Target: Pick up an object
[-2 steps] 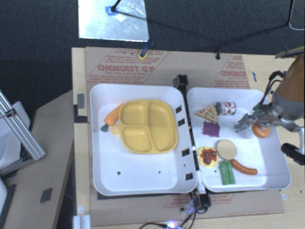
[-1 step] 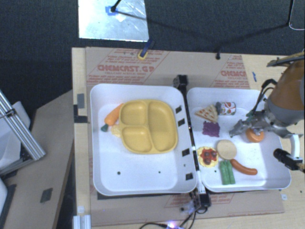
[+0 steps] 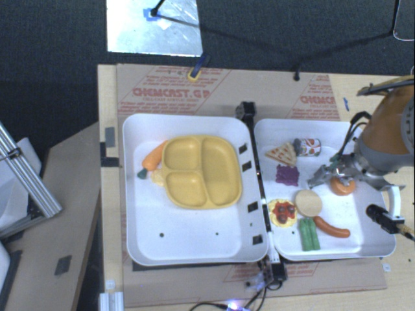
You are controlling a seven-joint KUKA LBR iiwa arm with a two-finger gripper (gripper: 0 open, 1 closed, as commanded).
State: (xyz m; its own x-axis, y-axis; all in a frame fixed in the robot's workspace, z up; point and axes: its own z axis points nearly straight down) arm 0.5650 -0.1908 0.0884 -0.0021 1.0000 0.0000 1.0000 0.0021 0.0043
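Observation:
My gripper is low over the right bin, near its right middle. An orange round object lies right beneath it, partly covered by it; I cannot tell whether they touch. To the left lie purple grapes, a pizza slice and a small can. Nearer the front are a tan bun, a red-and-yellow round piece, a green vegetable and a red sausage.
The left bin holds a yellow divided plate with a carrot at its left edge. A black divider runs between the bins. A shiny sheet lies beyond the bench.

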